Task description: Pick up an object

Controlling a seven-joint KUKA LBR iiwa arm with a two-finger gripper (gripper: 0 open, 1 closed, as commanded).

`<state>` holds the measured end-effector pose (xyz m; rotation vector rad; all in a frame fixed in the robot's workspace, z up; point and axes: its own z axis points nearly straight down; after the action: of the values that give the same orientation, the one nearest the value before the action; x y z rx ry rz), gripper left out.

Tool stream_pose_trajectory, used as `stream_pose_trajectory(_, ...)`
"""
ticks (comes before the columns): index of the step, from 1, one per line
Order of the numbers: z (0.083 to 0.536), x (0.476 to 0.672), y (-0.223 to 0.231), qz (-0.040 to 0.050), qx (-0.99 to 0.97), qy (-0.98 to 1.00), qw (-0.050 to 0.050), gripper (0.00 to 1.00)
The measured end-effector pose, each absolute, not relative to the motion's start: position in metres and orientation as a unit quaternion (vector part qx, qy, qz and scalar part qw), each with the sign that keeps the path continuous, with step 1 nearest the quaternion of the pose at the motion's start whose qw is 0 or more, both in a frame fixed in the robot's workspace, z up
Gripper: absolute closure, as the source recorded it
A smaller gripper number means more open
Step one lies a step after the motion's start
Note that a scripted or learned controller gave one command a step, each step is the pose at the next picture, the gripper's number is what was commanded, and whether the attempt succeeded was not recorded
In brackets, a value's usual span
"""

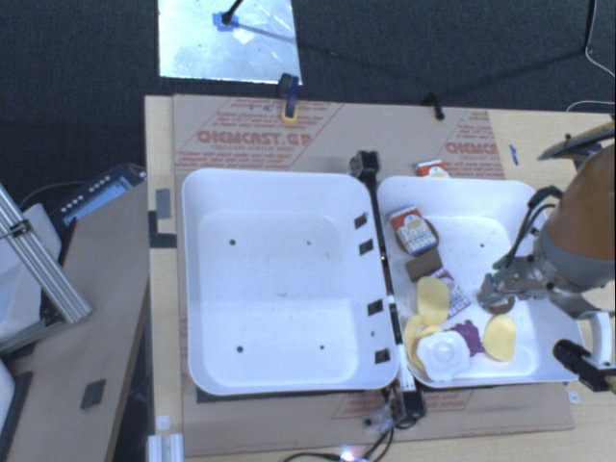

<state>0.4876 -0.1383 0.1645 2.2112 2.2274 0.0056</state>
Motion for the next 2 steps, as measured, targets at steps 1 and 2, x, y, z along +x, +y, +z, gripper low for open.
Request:
stream_pose_trajectory(1, 0.118, 0.486, -0.088, 0.0002, 0.704, 0.710, -0.002, 1.00)
stream_pose_trajectory(2, 0.093, 0.544, -0.155, 0.0018, 0.707, 0.707, 0.006, 1.00)
